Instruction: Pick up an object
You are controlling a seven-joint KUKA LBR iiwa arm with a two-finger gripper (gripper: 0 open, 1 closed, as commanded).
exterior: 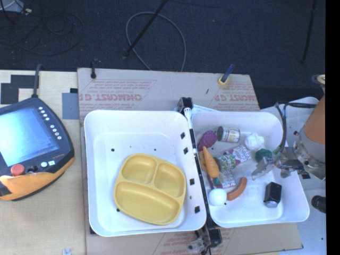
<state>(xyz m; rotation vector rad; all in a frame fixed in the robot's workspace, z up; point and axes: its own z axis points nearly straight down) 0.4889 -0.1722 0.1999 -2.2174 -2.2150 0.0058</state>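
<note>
- You see the pincer [264, 168] low over the right bin [297, 217]; its fingers look open, holding nothing.
- The black box [272, 194] sits just below it.
- The sausage [237, 188] lies to its left.

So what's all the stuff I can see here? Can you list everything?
bins: two, white, side by side on the bench
divided plate: one, yellow, in the left bin
carrot: one, orange, left part of the right bin
purple toy: one, purple, above the carrot
small jar: one, dark lid, pale label, top of the right bin
white ball: one, white, bottom of the right bin
sausage: one, reddish orange, right beside the white ball
black block: one, black, lower right of the right bin
tablet controller: one, grey and orange, left of the bins
cardboard sheet: one, brown, under the bins
pincer: one, metal, over the right bin's right side
</note>
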